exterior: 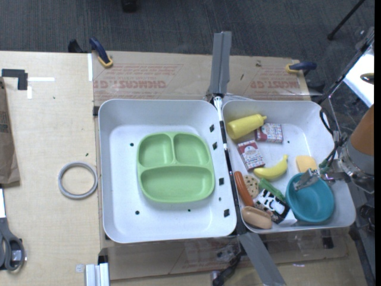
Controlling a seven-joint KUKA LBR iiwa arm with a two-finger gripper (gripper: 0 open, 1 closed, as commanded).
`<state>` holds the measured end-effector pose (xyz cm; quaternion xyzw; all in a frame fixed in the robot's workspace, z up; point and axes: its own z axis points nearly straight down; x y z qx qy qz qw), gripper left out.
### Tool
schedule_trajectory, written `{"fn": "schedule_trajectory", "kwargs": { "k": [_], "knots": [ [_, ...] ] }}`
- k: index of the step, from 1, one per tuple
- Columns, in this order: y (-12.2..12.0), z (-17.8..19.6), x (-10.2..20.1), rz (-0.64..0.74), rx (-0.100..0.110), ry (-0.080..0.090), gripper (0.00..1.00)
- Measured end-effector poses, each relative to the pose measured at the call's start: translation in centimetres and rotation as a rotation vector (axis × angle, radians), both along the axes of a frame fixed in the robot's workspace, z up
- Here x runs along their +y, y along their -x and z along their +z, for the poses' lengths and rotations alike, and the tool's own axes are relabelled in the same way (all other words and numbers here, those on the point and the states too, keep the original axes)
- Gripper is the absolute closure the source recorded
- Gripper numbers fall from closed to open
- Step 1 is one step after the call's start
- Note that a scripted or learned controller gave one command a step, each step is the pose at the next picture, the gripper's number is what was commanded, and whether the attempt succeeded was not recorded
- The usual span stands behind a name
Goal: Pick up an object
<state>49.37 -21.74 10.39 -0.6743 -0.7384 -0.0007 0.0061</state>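
Note:
The right bin [315, 115] holds a yellow mustard bottle [245, 125], two small red-and-white boxes [271, 133] [252, 156], a banana [272, 170], a hot dog [242, 187], a bread roll [257, 218], a black-and-white item [272, 204] and a blue bowl [312, 200]. A pale orange piece [306, 162] lies just behind the bowl. My gripper [308, 180] reaches in from the right and sits low over the bowl's back-left rim, beside the orange piece. Nothing visibly hangs from it.
The left bin [113, 159] holds a green divided plate [175, 166]. A grey tape ring [77, 179] lies on the bench to the left. A metal divider [220, 64] stands between the bins at the back. Blue clamps [101, 51] grip the cardboard behind.

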Motion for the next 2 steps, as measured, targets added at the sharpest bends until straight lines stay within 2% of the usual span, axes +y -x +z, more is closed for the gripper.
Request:
{"fn": "schedule_trajectory", "kwargs": {
  "k": [1, 2],
  "knots": [
    [1.2, -1.0, 6.3, -0.272, -0.015, 0.015, 0.00],
    [-3.0, -1.1, 9.3, -0.061, -0.011, 0.013, 0.00]
  ]
}}
